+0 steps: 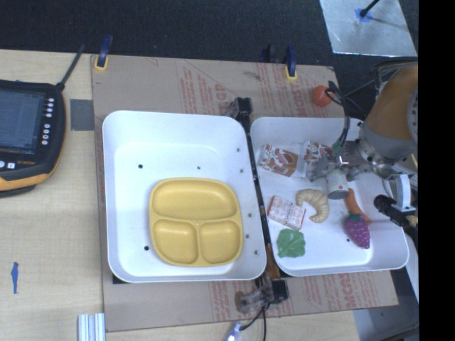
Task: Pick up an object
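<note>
The right bin (384,258) holds several small items. A brown snack packet (279,160) and a second packet (316,150) lie at its back. Nearer the middle are a croissant (314,203), a pink packet (286,212) and a green leafy piece (291,243). A bunch of purple grapes (357,231) and an orange carrot (353,202) sit toward the right. My gripper (333,176) hangs low over the bin's back middle, between the second packet and the carrot, just behind the croissant. Nothing shows as held in it.
In the left bin (128,141) lies a yellow divided plate (195,221). An orange ball (321,96) rests on the cardboard behind the right bin. A control pendant (25,133) sits at the bench's far left. The arm's orange band (394,109) looms over the right bin's far corner.
</note>
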`<move>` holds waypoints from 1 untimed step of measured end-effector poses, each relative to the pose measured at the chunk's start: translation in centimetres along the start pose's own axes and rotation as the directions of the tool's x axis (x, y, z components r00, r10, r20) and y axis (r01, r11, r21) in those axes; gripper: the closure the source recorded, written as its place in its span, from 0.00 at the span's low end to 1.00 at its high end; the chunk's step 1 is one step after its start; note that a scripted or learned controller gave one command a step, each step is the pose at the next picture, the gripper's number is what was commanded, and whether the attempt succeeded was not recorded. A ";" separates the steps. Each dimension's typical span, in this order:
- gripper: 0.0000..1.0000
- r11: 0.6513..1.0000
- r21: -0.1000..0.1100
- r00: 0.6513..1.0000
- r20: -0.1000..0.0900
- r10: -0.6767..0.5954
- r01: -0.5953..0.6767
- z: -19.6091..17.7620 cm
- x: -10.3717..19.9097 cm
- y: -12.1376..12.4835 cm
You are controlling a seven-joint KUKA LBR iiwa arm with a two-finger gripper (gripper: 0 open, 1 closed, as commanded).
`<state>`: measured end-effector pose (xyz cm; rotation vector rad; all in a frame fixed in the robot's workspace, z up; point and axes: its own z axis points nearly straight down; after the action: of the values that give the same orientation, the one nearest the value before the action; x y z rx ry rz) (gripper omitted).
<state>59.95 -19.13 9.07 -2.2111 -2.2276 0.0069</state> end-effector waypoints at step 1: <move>0.00 1.000 0.000 1.000 -0.001 0.001 -0.001 0.0 5.1 -4.8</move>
<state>55.07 -14.05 9.14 -2.2115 -2.2262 0.0059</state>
